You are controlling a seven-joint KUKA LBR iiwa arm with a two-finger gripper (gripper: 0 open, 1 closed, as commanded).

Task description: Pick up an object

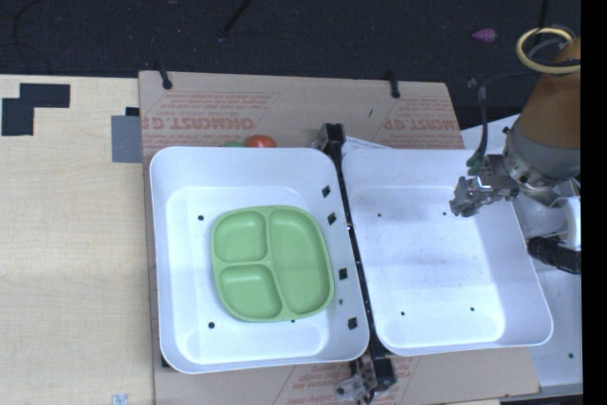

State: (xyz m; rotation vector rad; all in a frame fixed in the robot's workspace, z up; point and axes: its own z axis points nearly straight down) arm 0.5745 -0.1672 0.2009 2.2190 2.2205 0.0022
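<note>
Your gripper [467, 200], finger state unclear, hovers with the green plate [272, 262] far to its left; descending here probably grabs nothing.

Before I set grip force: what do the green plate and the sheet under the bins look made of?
The green plate looks like molded plastic: uniform pale green, smooth, soft sheen, rounded dividers forming three compartments. The sheet under the bins looks like corrugated cardboard: matte tan, with red print. Neither is certain from this view.
</note>
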